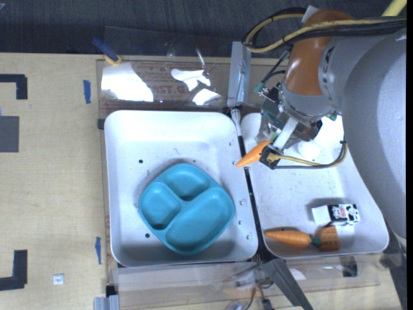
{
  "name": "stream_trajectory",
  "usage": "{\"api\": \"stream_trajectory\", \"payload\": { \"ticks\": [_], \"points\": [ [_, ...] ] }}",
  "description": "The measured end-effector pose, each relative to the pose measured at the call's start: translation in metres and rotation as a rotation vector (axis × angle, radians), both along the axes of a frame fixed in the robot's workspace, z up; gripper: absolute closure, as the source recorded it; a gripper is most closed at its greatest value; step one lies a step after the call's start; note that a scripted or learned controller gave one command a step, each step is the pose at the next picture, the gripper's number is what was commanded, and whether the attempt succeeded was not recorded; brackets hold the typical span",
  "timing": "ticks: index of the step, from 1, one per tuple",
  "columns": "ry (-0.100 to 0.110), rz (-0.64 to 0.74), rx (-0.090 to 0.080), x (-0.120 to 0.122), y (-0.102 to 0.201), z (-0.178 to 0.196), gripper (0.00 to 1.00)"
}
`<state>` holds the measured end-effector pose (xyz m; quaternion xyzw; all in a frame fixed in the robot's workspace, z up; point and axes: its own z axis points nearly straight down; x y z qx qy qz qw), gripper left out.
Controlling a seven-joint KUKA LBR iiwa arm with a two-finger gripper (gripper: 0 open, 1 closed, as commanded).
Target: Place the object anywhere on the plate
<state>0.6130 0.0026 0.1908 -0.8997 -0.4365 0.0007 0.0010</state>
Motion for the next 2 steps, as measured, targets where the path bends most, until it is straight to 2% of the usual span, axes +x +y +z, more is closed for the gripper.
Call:
{"api": "stream_trajectory", "payload": {
  "ticks": [1, 2],
  "points": [
    [0.005, -0.053, 0.001, -0.0333, 0.0766, -0.0080, 1.00],
    [0.005, -0.056, 0.000, -0.0330, 0.0745, -0.0078, 0.00]
  ]
}}
